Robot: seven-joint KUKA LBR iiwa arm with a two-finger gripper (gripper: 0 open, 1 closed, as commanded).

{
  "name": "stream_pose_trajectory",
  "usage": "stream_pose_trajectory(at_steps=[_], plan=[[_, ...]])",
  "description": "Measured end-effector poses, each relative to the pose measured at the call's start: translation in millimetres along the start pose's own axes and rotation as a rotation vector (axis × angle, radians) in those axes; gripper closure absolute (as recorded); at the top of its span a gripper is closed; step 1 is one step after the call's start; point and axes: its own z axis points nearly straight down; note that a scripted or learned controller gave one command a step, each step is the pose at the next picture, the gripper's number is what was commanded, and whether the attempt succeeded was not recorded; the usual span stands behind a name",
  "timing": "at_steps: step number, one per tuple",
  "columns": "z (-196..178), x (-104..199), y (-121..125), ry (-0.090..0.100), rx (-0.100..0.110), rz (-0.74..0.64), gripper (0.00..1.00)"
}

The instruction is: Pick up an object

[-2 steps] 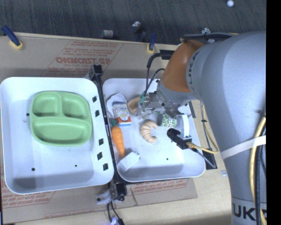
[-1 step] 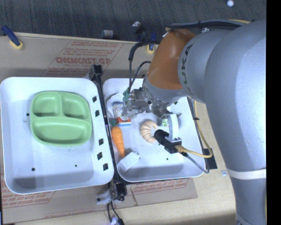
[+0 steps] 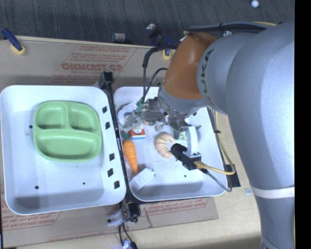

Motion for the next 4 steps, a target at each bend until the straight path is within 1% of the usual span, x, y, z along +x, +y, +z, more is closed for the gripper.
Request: stream_pose_trajectory(at_steps=[1, 2, 3, 4], plan=[[-69.5, -33.5, 76.0, -0.002, -0.003, -0.002, 0.0], [-166.6, -37.8, 98.3, -0.002, -0.004, -0.002, 0.0], [-166.6, -7.3, 70.1, -0.001, -0.002, -0.001, 0.0], [-221.4, -77.9, 97.7, -0.002, -0.006, 0.002, 0.0]])
